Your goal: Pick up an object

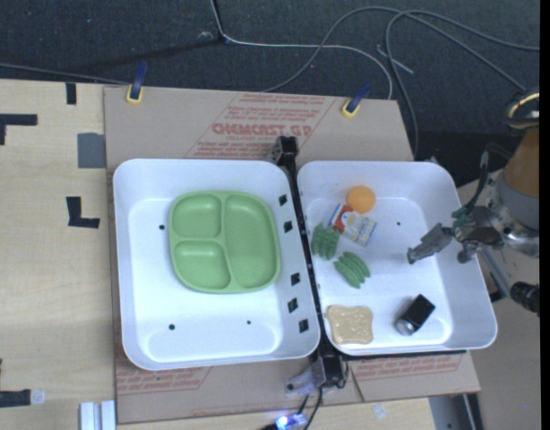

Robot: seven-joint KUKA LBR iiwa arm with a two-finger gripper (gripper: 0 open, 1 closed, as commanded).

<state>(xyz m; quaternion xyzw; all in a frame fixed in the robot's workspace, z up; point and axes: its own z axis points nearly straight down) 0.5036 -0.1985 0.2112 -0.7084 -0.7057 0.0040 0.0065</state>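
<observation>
A pale wooden table (42, 267) is sitting under a dark floor strung with cables, and a sheet of cardboard (257, 124) is lying on it beneath two shallow white bins. Starting at the pincer (427, 245), it is hovering over the right-hand part of the right bin (436, 182), reaching in from the arm (517, 195) at the edge; how its jaws are standing I cannot tell from here, and nothing is showing between them. Nearest to it, down toward the front corner, a small black block (416, 314) is lying tilted on the bin floor, well apart from its neighbours; it is looking stiff and light, with flat sides that should be giving good purchase if taken across its narrow width. Farther in, a green leafy toy (351, 268) and another green piece (325, 240) are lying close together, beside a small white and red packet (356, 227) and an orange ball (361, 198), which is looking smooth and likely to be rolling away if nudged. A tan slice of toy bread (349, 323) is lying flat near the front wall, and it is probably hard to get under. Beyond the divide, the left bin (141, 330) is carrying a green sectioned plate (226, 242).
</observation>
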